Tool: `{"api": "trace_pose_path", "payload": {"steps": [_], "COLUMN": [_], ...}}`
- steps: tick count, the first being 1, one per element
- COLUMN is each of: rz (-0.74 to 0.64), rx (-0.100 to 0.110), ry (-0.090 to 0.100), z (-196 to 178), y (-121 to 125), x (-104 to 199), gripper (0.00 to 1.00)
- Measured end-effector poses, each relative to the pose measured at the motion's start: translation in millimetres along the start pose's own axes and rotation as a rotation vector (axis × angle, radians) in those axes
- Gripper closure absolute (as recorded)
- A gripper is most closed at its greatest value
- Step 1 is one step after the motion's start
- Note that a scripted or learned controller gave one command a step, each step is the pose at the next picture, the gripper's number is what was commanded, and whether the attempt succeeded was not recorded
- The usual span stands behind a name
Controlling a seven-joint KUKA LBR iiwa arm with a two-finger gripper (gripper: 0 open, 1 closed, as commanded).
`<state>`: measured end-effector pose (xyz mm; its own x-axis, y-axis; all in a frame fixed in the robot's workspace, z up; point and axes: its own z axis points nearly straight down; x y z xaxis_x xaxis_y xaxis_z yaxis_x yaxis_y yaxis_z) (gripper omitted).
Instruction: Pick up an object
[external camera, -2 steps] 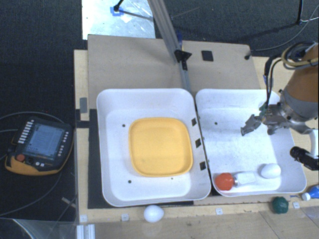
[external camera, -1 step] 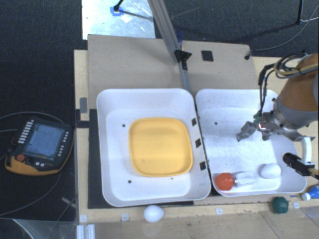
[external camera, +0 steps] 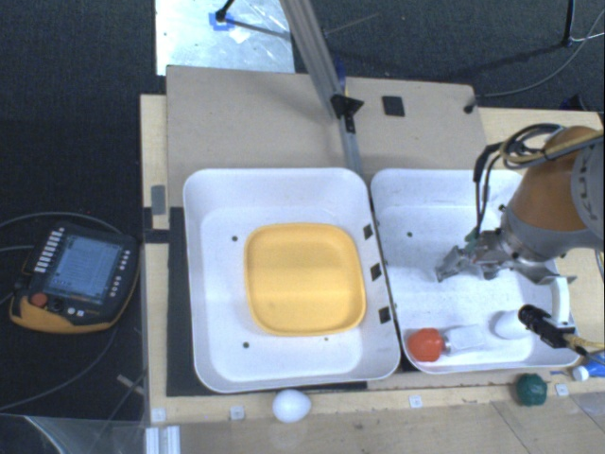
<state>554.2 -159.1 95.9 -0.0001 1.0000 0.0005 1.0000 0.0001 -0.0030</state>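
Orange ball is seen at the right bin's front left corner. Fingers are hung above the bin's middle; their state cannot be told.

Bench with two white bins

A: State the floor type.
B: Dark carpet, with one pale, brightly lit patch at the top — blue tape is stuck to it.

A: Bench surface?
B: Light wood bench, partly covered by a brown board. A grey metal pole slants across it.

A: Items off the bench?
B: A control pendant with a lit screen lies on the carpet at left; black cables run at upper right.
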Motion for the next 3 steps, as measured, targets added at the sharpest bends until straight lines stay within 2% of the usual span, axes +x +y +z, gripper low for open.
{"api": "trace_pose_path", "payload": {"steps": [1,2,3], "rz": [0.000,0.000,-0.001], "rx": [-0.005,-0.007,-0.006], "ry": [-0.001,-0.001,-0.001], "z": [-12.5,-54.4,-114.5], "y": [1.5,3.7,0.5], "x": [-0.4,-0.8,3.1], "gripper": [1.00,1.00,1.00]}}
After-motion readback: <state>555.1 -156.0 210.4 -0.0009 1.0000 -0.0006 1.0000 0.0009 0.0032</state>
